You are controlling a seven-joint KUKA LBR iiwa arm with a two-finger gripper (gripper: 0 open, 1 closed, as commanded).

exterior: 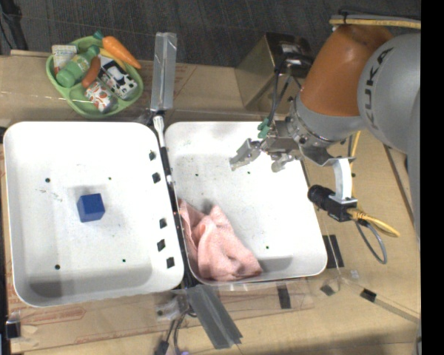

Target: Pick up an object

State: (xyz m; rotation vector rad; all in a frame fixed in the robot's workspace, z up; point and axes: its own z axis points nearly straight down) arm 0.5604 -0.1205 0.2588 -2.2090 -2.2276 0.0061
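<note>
Jaws spread apart w/ nothing btwn them; the gripper (263, 157) hangs over the upper part of the right bin (281, 220), above bare white floor, its fingers (243, 154) pointing toward the view's left. The arm (340, 72) comes in from the right side, grey w/ an orange band above the wrist. A pink cloth (216, 244) lies crumpled in the right bin's lower-left corner, up against the wall next to the left bin (29, 198), well apart from the gripper. A blue cube (91, 206) sits on the left bin's floor, approx mid-height and a bit toward the view's left, touching nothing else. Beyond the bins, top left on the bench, a green bowl (52, 74) holds toy food, incl. an orange carrot (118, 49). Cloth and cube both rest flat on the bin floors, neither lifted.
</note>
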